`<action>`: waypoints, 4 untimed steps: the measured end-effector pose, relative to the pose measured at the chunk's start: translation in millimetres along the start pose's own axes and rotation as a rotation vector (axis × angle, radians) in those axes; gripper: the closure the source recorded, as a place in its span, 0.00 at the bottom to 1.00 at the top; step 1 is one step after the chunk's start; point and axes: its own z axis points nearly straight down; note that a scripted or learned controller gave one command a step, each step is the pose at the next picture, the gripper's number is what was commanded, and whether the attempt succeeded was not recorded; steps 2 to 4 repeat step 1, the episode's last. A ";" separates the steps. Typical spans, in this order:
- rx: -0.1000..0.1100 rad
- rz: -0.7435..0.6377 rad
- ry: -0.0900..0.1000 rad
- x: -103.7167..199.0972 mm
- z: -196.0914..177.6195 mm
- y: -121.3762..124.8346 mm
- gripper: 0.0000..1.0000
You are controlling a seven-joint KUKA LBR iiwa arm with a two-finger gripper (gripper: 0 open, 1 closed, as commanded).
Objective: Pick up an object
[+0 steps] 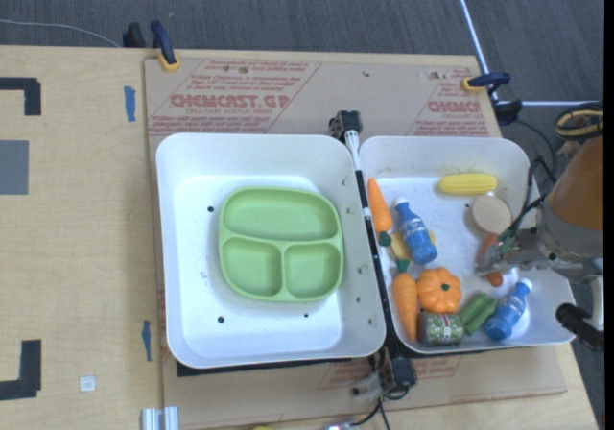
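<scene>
A pale green three-compartment plastic plate lies in the left shallow white bin. In the right white bin sit two orange carrots, a blue plastic bottle, an orange toy pumpkin, a green can, a yellow corn cob and a second blue bottle. The gripper, low by that bin's right wall, hangs over a small red piece; its finger opening cannot be told.
</scene>
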 end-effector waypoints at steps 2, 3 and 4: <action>0.009 -0.005 0.008 86.5 -101.2 22.2 1.00; 0.009 -0.005 0.008 86.5 -101.2 22.2 1.00; 0.009 -0.005 0.008 86.5 -101.2 22.2 1.00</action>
